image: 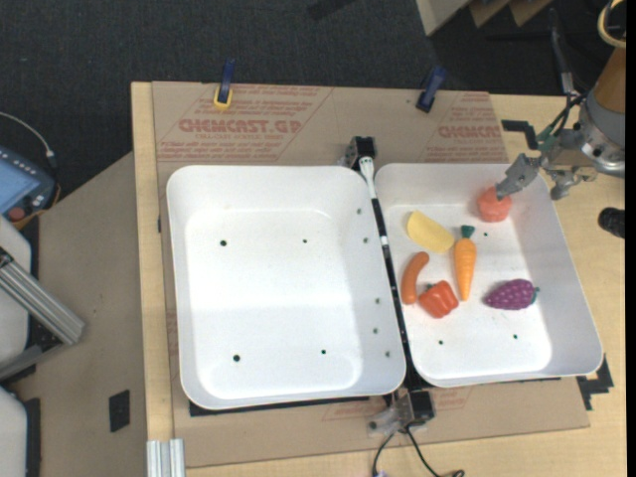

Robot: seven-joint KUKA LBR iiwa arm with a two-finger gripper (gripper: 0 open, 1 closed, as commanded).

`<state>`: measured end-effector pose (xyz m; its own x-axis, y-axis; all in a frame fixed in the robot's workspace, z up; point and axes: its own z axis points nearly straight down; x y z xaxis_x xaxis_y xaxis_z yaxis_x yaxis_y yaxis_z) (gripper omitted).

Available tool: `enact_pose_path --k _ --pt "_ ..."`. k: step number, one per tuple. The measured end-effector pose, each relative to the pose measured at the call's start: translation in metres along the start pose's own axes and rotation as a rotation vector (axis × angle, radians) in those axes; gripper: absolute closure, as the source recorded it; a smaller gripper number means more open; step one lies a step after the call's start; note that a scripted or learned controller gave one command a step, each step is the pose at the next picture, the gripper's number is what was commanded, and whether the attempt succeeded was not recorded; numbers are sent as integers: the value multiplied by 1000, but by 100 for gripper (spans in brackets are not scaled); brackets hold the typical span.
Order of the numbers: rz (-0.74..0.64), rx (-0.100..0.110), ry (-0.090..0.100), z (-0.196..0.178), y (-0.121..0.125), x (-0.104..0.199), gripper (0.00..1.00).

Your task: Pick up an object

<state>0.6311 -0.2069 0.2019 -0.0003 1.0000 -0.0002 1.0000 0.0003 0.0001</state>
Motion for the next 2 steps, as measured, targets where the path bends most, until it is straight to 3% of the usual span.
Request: enact_pose_path --k 1,2 --pt "2 12 5 124 -73 26 0" --pt "1 -3 -1 107 -67 24 100"
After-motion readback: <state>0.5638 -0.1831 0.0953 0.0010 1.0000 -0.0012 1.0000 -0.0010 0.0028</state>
